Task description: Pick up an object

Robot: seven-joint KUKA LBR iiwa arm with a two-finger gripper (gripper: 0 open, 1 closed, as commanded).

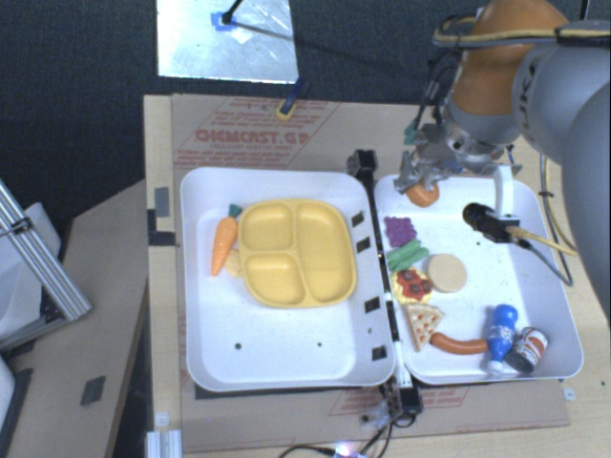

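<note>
Object: a small orange toy fruit (422,196), rounded, with a paler patch on top.
Pose: cannot tell whether it rests on the floor of the right bin (549,284) or hangs just above it.
Place: far corner of the right bin, beside the divider between the bins, beyond the purple grapes (400,229).
Contact: directly under the gripper (421,176), touching its fingertips; a firm hold cannot be confirmed.
</note>
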